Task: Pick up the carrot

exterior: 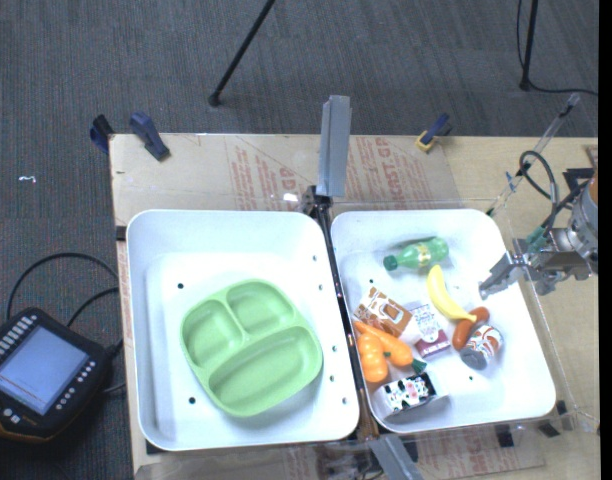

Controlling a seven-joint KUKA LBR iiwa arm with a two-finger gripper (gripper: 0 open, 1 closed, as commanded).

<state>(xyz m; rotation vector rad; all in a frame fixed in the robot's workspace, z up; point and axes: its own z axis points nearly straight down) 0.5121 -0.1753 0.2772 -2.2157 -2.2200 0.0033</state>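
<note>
**Carrot hemmed in, gripper well off to the side**

At nine o'clock in the scene the left bin (146,268) carries a green divided plate (251,345), and nothing there bears on the job.

The trouble sits in the right bin (358,230). The carrot (379,346) lies against the bin's left wall, at about eight o'clock within it, its orange body partly stacked so that it may be more than one piece. A small brown-and-white carton (384,314) touches it at twelve o'clock, and a black-and-white milk carton (407,393) sits just beside it at five o'clock. A descent here could catch a carton edge, or a finger could strike the bin wall, since the carrot leaves little room on that side.

Further right lie a green bottle (416,255), a banana (445,295), and a tipped can (479,343) with a reddish sausage-shaped piece touching it.

At three o'clock, over the bin's right rim, the gripper (506,273) hangs well apart from the carrot; I cannot tell how its jaws stand, and nothing visible is in them. Its path toward eight o'clock crosses the banana and can, so a low traverse risks knocking them into the carrot's cluster. The tapered carrot could also slip out of a shallow grasp.
</note>
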